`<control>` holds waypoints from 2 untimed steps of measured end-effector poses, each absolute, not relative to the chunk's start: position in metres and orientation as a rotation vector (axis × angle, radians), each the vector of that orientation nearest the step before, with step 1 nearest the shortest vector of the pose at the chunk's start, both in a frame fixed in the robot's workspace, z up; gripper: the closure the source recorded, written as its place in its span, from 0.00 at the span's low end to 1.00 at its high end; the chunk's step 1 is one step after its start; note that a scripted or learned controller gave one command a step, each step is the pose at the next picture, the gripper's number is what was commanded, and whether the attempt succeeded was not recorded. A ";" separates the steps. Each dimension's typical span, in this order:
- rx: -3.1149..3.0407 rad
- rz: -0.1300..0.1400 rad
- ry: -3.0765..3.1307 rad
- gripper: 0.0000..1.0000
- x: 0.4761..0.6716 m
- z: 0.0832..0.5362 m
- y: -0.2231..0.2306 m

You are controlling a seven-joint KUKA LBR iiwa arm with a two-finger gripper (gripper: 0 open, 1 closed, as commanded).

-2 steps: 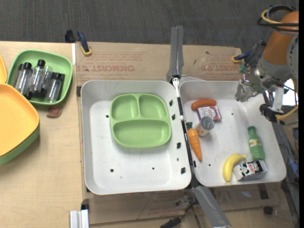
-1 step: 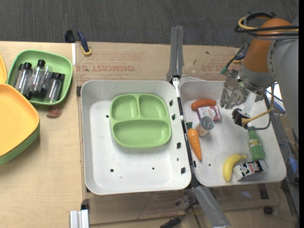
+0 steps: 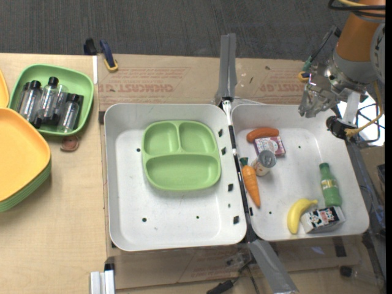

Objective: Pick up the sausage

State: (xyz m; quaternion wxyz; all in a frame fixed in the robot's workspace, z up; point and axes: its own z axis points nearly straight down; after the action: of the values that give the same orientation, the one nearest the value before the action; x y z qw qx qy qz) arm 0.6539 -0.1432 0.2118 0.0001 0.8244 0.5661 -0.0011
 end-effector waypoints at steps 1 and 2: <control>2.588 -0.007 1.781 1.00 0.654 0.220 -0.143; 2.536 -0.003 1.853 1.00 0.643 0.262 -0.212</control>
State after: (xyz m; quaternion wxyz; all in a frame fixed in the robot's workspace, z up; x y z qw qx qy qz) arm 0.6434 -0.2119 0.2621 0.0004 0.8074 0.5901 -0.0009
